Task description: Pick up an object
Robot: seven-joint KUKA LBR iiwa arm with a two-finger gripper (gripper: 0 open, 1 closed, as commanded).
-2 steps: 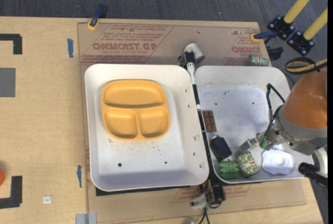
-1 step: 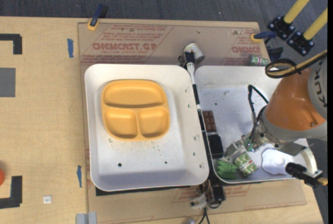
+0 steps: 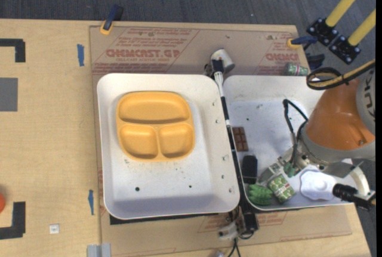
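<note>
I see left bin (image 3: 113, 130), smooth white plastic, rounded corners, holding glossy orange three-section tray (image 3: 156, 124) at its 12 o'clock. Right bin (image 3: 262, 98) low end: brown chocolate bar (image 3: 240, 138), black block (image 3: 249, 168), crinkly green object (image 3: 259, 193), white lump (image 3: 315, 185). Arm (image 3: 340, 121) enters from 3 o'clock, wrist down; gripper (image 3: 280, 181) above green object, grip state: cannot tell.

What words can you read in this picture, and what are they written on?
"CHEMCAST GP", red print, blurry so partly a guess: on the brown cardboard sheet behind the left bin.
More red print, likely the same word but cut off: on the cardboard behind the right bin.
Small red lines under both prints: too blurred to read.
Green and white packet by the gripper: any print too small to read.
</note>
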